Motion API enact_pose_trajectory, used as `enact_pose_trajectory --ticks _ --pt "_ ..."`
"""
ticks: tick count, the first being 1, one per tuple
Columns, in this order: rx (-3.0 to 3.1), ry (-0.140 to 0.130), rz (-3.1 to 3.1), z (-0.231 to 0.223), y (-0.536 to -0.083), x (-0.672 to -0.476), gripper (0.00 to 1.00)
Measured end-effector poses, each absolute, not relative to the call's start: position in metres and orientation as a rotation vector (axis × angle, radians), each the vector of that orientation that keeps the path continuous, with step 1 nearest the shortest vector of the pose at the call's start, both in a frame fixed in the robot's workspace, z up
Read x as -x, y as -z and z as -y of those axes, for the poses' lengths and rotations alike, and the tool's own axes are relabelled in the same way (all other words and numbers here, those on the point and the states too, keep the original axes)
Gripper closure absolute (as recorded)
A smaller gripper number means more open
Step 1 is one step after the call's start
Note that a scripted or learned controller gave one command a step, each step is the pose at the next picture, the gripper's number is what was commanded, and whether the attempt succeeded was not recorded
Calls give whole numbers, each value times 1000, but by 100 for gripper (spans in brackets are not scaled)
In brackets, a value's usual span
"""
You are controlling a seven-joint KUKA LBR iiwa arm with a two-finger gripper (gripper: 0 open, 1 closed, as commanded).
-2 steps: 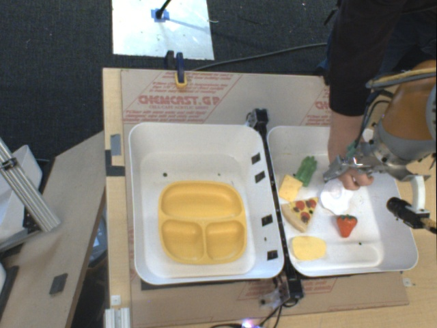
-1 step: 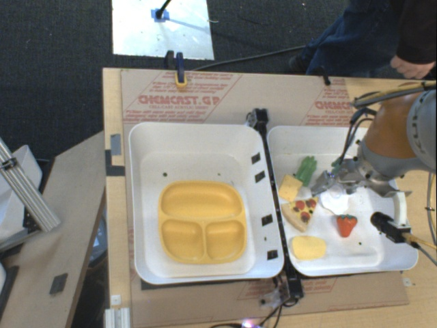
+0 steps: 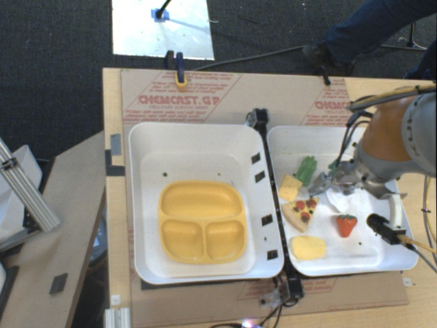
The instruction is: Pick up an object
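Left bin (image 3: pixel 147 183), shallow white plastic: one yellow three-compartment plastic tray (image 3: pixel 202 221) lies flat near its middle, the long compartment toward the far wall, the two small ones toward the near wall.

Right bin (image 3: pixel 382 262), same make, touches the left along a black-clipped seam. Toy food lies in it. Nearest the seam, a pale yellow cheese wedge (image 3: pixel 290 187). Just below it, a toy pizza slice with red toppings (image 3: pixel 301 212); its long axis runs near-left to far-right, the point toward the near left, the wide crust end toward my gripper. Near the front wall, a flat yellow oval piece (image 3: pixel 308 248), long axis left to right. Farther back, a green plastic vegetable (image 3: pixel 305 168), long axis running far to near, tilted slightly. To the right, a red toy strawberry with a green top (image 3: pixel 347 224), leaf end up toward the far wall, tip toward the near wall.

My gripper (image 3: pixel 326 181) is low over the bin floor, between the green vegetable and the strawberry, pointing left. Whether it is spread or closed I cannot tell; nothing visibly sits in it.
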State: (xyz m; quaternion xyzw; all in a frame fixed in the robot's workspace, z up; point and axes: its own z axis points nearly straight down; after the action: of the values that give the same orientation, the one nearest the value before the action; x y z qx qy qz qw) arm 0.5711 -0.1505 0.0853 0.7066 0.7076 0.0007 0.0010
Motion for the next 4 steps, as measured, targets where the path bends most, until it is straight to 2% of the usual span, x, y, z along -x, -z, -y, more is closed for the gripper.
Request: enact_pose_trajectory --ticks 1,4 --pt "-2210 -8 -2213 152 -99 -574 100" --pt "-2211 -5 -2225 153 -249 -584 100"
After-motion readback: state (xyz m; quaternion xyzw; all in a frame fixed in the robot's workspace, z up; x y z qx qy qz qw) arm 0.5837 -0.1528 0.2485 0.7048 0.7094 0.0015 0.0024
